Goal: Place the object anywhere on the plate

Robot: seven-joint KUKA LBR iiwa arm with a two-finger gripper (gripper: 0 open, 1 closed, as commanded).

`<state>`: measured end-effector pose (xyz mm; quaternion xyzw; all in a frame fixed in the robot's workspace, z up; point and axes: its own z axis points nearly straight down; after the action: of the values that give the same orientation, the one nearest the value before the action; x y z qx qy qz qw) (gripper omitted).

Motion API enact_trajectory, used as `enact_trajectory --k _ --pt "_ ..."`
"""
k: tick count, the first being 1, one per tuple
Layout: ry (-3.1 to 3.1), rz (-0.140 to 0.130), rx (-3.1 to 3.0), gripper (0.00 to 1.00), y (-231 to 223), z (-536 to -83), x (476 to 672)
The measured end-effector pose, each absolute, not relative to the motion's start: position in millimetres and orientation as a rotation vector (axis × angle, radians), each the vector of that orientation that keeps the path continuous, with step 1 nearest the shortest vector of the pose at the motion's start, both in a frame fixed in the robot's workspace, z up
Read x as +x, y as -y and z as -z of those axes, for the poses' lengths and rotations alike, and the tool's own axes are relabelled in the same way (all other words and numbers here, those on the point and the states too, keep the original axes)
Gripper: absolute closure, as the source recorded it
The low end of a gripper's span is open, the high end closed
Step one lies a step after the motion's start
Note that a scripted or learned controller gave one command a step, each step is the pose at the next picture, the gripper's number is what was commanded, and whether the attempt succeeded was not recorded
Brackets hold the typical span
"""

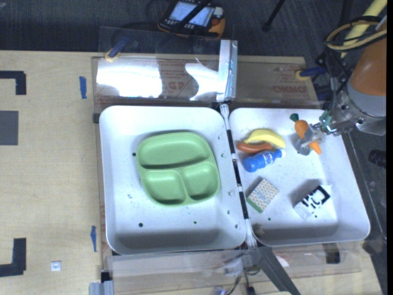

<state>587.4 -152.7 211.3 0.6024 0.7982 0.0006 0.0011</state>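
Gripper (305, 143) low over the right bin (350, 189), far corner; metal fingers blurred, so cannot tell how wide they stand or whether they hold anything. Toy carrot (301, 128), orange with green top, touching or just beside the gripper tip. To its left: smooth yellow banana (266, 137) over an orange curved piece (252, 147), then a blue bottle (261, 160). Nearer the camera: speckled flat square (263, 194), black-and-white block (314, 200). Green three-compartment plate (178, 166), matte plastic, well left in the left bin (116, 183).

Green plate (178, 166), end effector (305, 141) by carrot (301, 128)
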Motion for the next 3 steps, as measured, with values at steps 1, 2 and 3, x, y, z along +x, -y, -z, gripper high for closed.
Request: enact_trajectory --k 1,2,3 --pt "-2.412 -0.001 2.008 1.00 138.8 -299.4 612.2" --pt "-2.564 -0.001 1.815 1.00 56.8 -210.0 609.0" --pt "-2.564 -0.001 1.815 0.00 56.9 -210.1 609.1"
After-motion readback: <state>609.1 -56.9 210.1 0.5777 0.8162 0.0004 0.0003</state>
